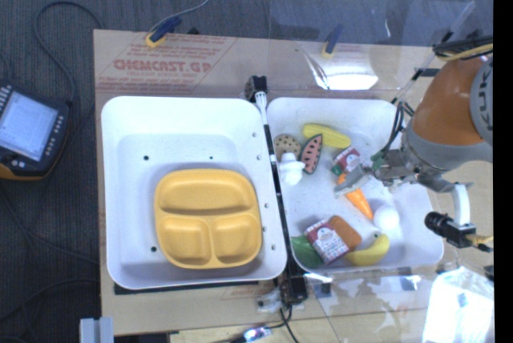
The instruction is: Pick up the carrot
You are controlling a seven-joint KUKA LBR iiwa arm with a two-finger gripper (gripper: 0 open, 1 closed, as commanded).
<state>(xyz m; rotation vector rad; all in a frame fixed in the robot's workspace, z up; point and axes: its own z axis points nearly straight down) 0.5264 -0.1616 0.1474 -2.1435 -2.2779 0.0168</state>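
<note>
1. Carrot (360, 203) in the right bin (417, 249), lying among other toy food: white egg (386, 219) just beside it at 4 o'clock, red-and-white packet (346, 162) near at 11 o'clock, banana (370, 250) further off at 6 o'clock.
2. Long axis running from about 10 o'clock to 4 o'clock, upper end near the gripper tip, lower end pointing toward the egg.
3. Gripper (377, 171) sitting just beyond the carrot's upper end, at roughly 1 o'clock from the carrot's middle; arm body (449, 113) coming in from 2 to 3 o'clock.
4. Fingers a dark tangle against the bin floor: cannot tell whether apart or together. Nothing visibly held between them.
5. Judged from this: carrot not yet lifted, resting on the bin floor. Next move likely a short shift toward 7 o'clock to centre over the carrot, with the closing direction set across the long axis, along 1 to 7 o'clock.
6. Risk, as a guess: egg and packet crowding both ends, so a grasp off-centre may nudge a neighbour or pinch only the narrow tip.
7. Left bin (120, 197) holding a yellow divided tray (208, 217), well apart from the action at 9 o'clock.
</note>
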